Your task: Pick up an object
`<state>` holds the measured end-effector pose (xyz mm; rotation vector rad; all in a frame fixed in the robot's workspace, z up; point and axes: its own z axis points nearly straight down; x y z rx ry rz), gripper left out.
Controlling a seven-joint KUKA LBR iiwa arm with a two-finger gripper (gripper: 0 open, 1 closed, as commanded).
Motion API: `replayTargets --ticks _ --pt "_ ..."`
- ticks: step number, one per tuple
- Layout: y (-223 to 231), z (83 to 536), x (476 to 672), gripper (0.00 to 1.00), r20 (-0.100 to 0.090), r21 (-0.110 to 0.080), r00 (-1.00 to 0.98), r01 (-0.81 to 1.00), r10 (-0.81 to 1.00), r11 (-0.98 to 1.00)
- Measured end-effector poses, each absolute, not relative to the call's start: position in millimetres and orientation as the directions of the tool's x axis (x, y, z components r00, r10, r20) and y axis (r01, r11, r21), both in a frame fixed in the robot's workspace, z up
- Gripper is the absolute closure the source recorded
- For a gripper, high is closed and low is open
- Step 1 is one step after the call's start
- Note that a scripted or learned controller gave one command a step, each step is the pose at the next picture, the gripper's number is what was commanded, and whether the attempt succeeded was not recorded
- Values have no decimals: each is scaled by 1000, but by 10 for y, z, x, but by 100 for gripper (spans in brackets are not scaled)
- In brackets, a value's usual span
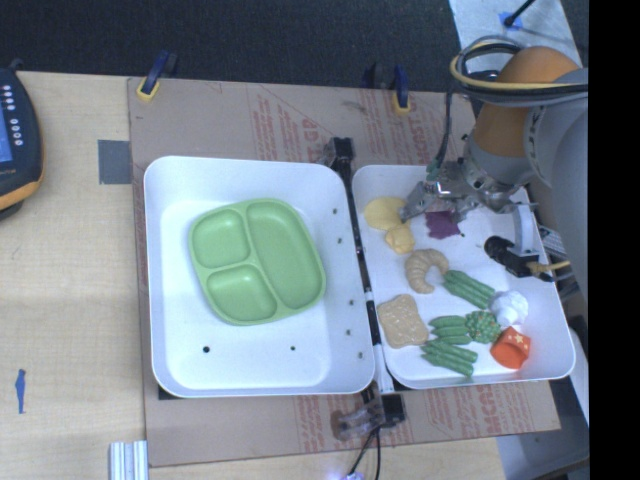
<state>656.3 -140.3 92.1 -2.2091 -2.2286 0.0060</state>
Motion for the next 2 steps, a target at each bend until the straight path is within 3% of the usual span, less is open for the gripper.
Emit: replayTargets --ticks 1,2 --pt "-1826 926 6562 0 -3 -1 -1 1000 1000 1" --pt "-1534 920 6563 0 1 -5 -7 1000 1000 7"
